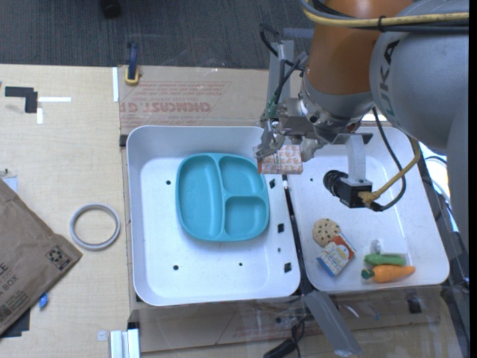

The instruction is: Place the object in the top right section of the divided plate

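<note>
Small pinkish patterned packet (287, 159) sits pinched between the fingers of the tool (277, 149), raised over the divide between the two white bins, just beside the upper right corner of the teal divided plate (222, 198). Plate lies in left bin (149, 222). Right bin (425, 222): cookie (325, 231), carrot (389, 273), small carton (335, 257).

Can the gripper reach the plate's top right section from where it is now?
Probably yes. The gripper hangs by the divided plate's upper right corner, with a small pinkish object at it, and that top right section lies bare.
</note>
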`<action>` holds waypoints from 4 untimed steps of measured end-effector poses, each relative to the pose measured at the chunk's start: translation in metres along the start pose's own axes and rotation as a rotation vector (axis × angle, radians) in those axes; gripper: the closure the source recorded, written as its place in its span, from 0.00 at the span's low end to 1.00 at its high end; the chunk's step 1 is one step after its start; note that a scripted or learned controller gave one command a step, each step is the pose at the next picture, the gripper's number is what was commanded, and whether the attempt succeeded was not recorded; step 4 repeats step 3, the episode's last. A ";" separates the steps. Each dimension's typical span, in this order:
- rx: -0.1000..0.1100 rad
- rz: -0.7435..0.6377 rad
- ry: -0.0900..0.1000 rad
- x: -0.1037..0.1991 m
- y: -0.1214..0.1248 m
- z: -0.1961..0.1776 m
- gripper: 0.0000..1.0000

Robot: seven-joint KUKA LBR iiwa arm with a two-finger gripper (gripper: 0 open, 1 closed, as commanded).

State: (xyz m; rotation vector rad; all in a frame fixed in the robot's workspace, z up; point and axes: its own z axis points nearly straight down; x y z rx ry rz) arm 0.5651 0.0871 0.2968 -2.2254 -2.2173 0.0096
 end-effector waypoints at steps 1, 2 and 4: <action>0.002 -0.096 0.002 -0.031 -0.053 0.088 1.00; 0.003 -0.141 0.001 0.000 -0.045 0.109 1.00; 0.003 -0.140 0.002 0.000 -0.045 0.108 0.00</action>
